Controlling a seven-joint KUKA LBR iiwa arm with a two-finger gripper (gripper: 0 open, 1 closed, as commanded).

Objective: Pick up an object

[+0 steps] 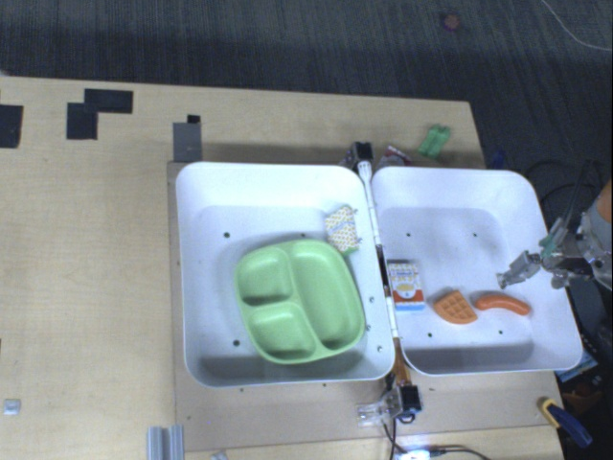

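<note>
The right bin holds three small objects. A white, orange and blue carton lies by its left wall, an orange waffle-shaped toy sits beside the carton, and an orange sausage lies further right. My gripper reaches in over the bin's right rim and hovers just above the sausage. I see nothing held in it. In the left bin lie a green divided plate and a small yellow-white patterned piece.
A ridge with a black clip at its far end separates the two bins. A green object lies on the bench behind the right bin. Cables and connectors sit at the front edge.
</note>
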